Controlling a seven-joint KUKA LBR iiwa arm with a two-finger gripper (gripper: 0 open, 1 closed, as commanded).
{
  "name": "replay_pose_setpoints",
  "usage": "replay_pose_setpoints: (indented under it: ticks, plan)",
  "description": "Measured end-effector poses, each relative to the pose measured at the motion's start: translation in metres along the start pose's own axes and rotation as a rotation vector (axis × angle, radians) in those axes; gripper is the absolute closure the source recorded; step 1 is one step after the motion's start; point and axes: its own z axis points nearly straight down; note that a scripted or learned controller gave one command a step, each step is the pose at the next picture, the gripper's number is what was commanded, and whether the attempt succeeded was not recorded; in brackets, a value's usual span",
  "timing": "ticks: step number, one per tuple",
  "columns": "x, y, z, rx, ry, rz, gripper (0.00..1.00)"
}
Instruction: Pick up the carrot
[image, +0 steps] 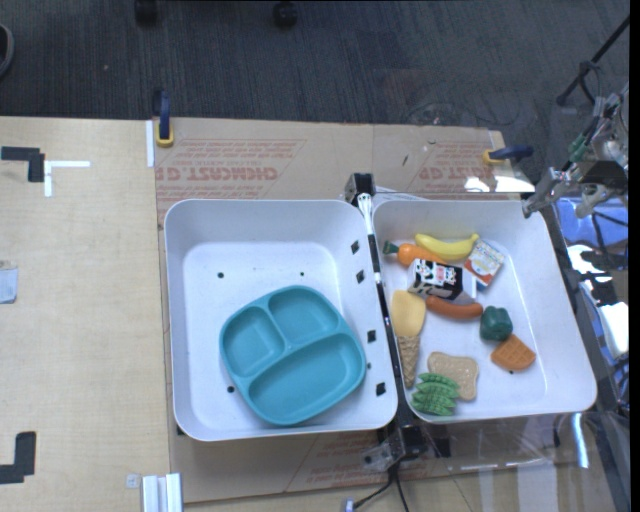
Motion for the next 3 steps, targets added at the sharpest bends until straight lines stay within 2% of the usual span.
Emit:
replay_pose_setpoints:
  ticks: [1, 2, 3]
  plan:
    - [0.051, -0.057, 0.08, 0.0, 0.001, -0.089, 0.0]
    - [0.11, -0.055, 0.136, 0.001, 0.002, -0.025, 0.0]
    - [0.15, 0.011, 0.074, -0.002, 0.0, -0.042, 0.0]
